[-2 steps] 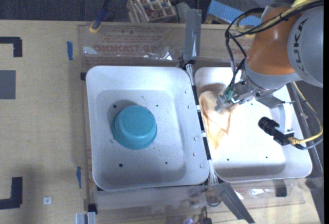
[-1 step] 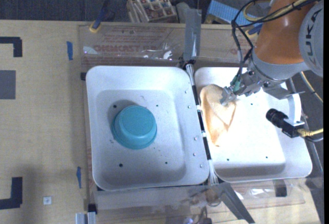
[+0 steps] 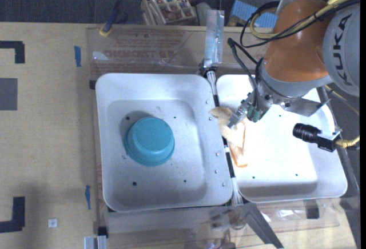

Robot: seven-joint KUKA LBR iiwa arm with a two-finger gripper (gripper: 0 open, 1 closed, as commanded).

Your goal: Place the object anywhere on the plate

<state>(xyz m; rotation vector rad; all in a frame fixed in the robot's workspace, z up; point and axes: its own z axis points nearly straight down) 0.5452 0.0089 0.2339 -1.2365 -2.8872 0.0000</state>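
Note:
A round blue plate lies in the middle of the left white bin. The object, a flat tan and orange wedge like a pizza slice, rests against the left wall of the right bin, with its upper end near the divider. My gripper hangs low over the wedge's upper end, under the orange band of the arm. Its two fingers stand apart with nothing between them; the left finger is at the wedge's top edge.
A raised divider separates the two bins. A black cylindrical part of the arm juts out over the right bin. Boxes and cables lie beyond the bench's far edge.

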